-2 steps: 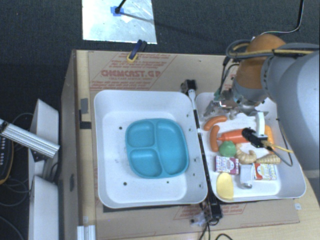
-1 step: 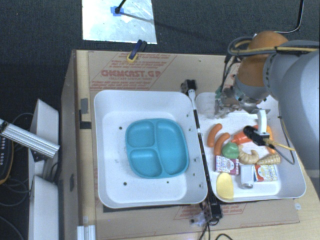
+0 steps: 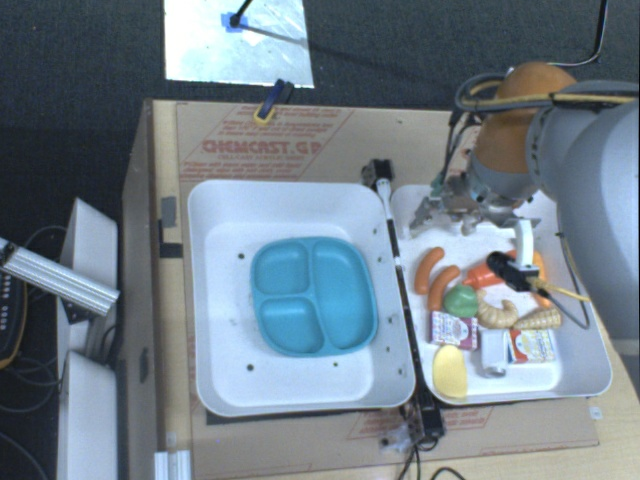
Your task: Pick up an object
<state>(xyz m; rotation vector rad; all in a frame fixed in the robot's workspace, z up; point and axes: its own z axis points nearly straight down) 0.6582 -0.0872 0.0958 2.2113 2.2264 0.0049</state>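
A grey robot arm's pincer (image 3: 462, 211), whether open or closed impossible to tell, hovers at the upper right of the frame over a bin of toy food, where a light, smooth plastic sausage (image 3: 428, 266) looks easiest grasped across its middle.

You are looking down on a brown cardboard-covered bench top (image 3: 300, 138) printed with red lettering, standing on dark grey carpet (image 3: 80, 38). Beyond it a shiny silver square sheet (image 3: 200, 28) lies on the floor. At your left, a ribbed aluminium bar (image 3: 60, 276) crosses white boxes (image 3: 88, 388).
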